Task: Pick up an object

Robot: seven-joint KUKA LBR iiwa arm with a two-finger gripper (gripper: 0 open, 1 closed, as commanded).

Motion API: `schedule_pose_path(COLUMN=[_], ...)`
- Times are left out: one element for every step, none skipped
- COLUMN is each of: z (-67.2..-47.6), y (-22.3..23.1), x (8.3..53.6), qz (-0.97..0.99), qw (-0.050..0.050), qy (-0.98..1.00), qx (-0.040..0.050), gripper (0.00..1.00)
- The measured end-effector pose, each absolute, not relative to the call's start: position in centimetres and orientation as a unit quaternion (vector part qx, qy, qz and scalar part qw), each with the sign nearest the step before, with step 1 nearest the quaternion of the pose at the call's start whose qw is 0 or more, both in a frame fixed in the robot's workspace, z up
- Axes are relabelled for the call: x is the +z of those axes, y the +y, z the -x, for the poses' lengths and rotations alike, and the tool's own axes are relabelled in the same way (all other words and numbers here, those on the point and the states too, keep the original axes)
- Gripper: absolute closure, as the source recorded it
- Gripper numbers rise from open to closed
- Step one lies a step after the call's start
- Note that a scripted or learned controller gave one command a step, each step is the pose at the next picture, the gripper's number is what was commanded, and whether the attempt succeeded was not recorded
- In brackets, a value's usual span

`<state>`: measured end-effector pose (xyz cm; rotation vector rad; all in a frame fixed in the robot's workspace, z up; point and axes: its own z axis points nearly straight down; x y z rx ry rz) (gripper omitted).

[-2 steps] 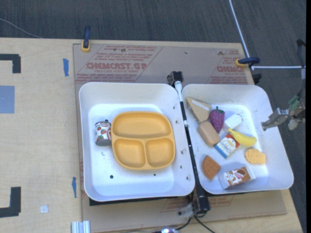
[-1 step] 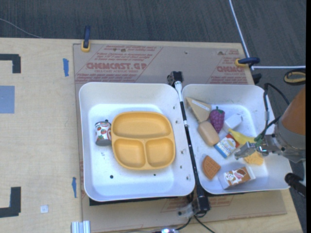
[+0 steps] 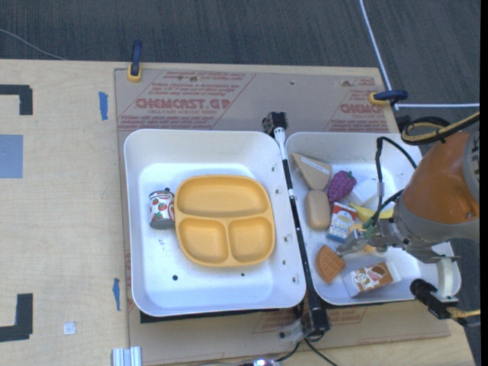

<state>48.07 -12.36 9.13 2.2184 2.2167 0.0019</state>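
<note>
The right bin (image 3: 396, 300) holds several toy foods: a pale wedge (image 3: 309, 170), purple grapes (image 3: 341, 183), a beige oval piece (image 3: 318, 210), a small red and blue carton (image 3: 341, 221), a round waffle (image 3: 329, 264) and a brown and white carton (image 3: 371, 277). My gripper (image 3: 357, 240) is low in this bin, just right of the small carton and above the waffle. A yellow piece (image 3: 375, 213) lies partly under the wrist. The arm hides the bin's right part.
The left bin (image 3: 145, 280) carries a yellow divided plate (image 3: 225, 219) and a small red and white can (image 3: 161, 207) at its left. A black clamp (image 3: 274, 122) sits between the bins at the back. Cables (image 3: 415, 128) run over the right bin's far corner.
</note>
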Motion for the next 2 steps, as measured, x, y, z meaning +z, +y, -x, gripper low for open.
schedule_pose_path(z=[-48.25,-48.24], y=[-12.52,-12.52], x=[10.28,10.27], qz=[-0.708,-0.708], qw=[0.007,0.007], qy=[0.706,0.706], qx=[0.0014,0.0013], gripper=[1.0,0.0])
